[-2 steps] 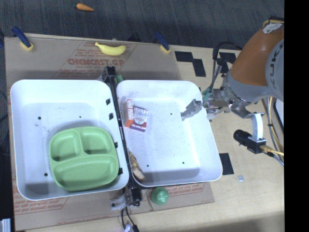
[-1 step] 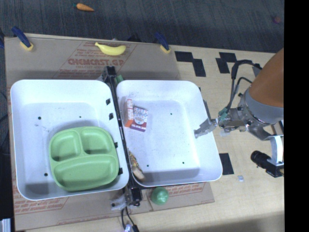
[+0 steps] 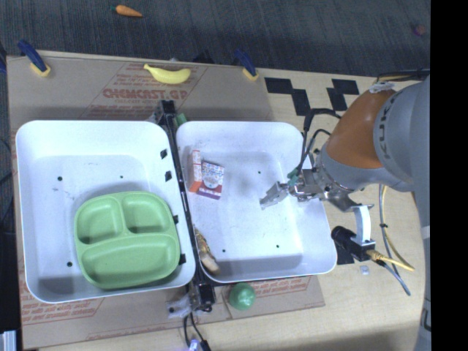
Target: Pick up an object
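Note:
A small red and white carton lies in the right bin, near its left wall. A tan object rests at that bin's front left corner. My gripper hangs over the right half of the right bin, its fingers pointing left, with nothing seen between them. It is well to the right of the carton. A green divided plate sits in the left bin.
A yellow banana lies on the cardboard behind the bins. A green ball sits in front of the right bin. An orange carrot lies on the dark floor beyond. Blue clamps hold the cardboard edge.

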Controlling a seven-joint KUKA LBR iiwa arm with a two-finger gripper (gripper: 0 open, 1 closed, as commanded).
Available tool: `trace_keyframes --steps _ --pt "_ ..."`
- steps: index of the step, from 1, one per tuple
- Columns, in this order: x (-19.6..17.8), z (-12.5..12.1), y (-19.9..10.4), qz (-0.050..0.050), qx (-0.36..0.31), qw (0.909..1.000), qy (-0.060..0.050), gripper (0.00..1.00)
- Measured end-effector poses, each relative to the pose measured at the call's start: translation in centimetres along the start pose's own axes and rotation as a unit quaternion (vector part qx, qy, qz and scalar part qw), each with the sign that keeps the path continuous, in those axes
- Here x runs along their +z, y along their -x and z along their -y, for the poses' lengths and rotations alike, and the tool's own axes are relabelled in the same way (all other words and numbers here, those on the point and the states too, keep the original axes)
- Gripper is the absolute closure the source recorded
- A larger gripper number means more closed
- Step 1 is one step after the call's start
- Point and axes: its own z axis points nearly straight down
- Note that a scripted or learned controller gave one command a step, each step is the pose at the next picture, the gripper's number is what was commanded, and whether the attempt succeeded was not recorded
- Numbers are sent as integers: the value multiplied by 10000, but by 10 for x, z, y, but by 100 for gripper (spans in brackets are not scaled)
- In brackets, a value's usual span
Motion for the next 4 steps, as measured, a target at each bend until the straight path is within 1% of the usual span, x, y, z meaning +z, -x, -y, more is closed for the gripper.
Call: trace_keyframes --steps 1,2,3,4 --pt "26 53 1 2 6 10000 11 0" --pt "49 -24 1 4 1 10000 18 0" --pt "48 -122 1 6 12 10000 32 0" --pt "37 -122 1 10 -24 10000 30 100"
